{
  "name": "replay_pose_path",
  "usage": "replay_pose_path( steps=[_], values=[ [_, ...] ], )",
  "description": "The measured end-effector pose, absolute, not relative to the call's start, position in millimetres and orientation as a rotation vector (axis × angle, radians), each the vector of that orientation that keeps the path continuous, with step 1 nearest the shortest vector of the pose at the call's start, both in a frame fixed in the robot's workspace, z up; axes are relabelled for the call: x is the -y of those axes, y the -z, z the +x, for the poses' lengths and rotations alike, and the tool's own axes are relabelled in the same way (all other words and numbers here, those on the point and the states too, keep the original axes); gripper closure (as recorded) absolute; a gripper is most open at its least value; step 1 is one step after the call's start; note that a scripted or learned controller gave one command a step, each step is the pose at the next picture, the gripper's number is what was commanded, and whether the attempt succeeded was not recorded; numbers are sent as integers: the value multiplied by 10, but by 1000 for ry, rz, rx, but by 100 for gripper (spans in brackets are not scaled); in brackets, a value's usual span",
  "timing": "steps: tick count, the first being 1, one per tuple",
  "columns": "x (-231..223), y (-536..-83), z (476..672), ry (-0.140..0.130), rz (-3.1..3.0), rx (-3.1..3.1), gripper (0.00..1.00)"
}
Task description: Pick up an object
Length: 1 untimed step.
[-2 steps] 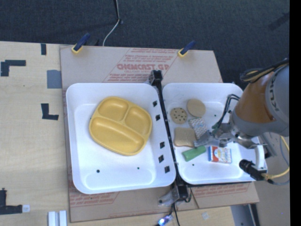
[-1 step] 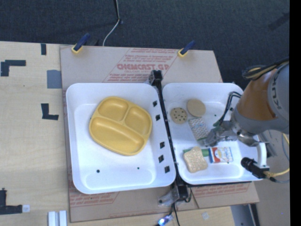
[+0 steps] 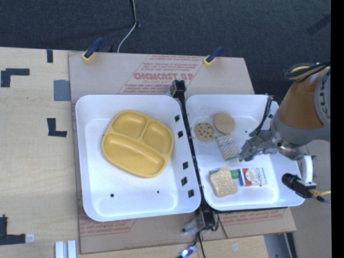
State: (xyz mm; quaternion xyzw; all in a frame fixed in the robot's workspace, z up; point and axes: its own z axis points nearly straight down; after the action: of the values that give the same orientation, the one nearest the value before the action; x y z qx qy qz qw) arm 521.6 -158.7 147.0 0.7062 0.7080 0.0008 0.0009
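Note:
The right bin (image 3: 244, 104) holds several small items. A round tan disc (image 3: 224, 123) and a speckled cookie (image 3: 203, 131) lie toward its back. A small patterned packet (image 3: 227, 146) lies in the middle. A toast-like slice (image 3: 222, 181) and a white carton with red and green print (image 3: 249, 176) rest near the front. My gripper (image 3: 248, 150) hangs low over the bin's right half, just right of the packet and above the carton. Nothing shows between its fingers.
The left bin (image 3: 91, 198) holds a yellow divided plate (image 3: 138, 143). A black divider (image 3: 186, 155) runs between the bins. The arm's grey and orange body (image 3: 301, 114) overhangs the right bin's right rim. Two clamps (image 3: 92, 48) sit at the board's back edge.

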Motion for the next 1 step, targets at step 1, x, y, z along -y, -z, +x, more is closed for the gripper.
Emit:
replay_pose_path(
  steps=[1],
  values=[
    [1537,-2094,5217,-4,2215,-2221,100]
  ],
)
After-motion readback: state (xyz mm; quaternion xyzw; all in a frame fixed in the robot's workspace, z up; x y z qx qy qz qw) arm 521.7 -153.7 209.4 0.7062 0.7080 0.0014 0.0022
